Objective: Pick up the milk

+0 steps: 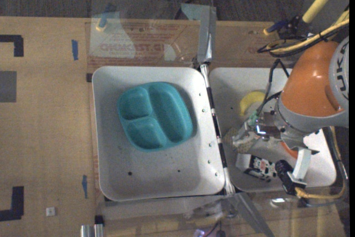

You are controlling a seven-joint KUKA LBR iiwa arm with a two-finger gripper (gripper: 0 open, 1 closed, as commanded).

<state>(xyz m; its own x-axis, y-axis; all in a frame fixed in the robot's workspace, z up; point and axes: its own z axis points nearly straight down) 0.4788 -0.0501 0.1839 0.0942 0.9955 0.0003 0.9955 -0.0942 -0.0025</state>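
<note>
— Milk carton (pixel 255 166) lies flat near the front of the right bin (pixel 233 83), below the arm's wrist, beside something yellow (pixel 250 101).

— And the pincer (pixel 247 139)?

— It hangs just above the carton; whether it is parted or closed cannot be told. The left bin (pixel 111 175) holds a teal divided plate (pixel 155 115).

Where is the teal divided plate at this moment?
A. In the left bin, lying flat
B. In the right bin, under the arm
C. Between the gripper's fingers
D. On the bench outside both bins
A. The teal divided plate lies flat on the floor of the left bin, apart from the arm, which is over the right bin.
</note>
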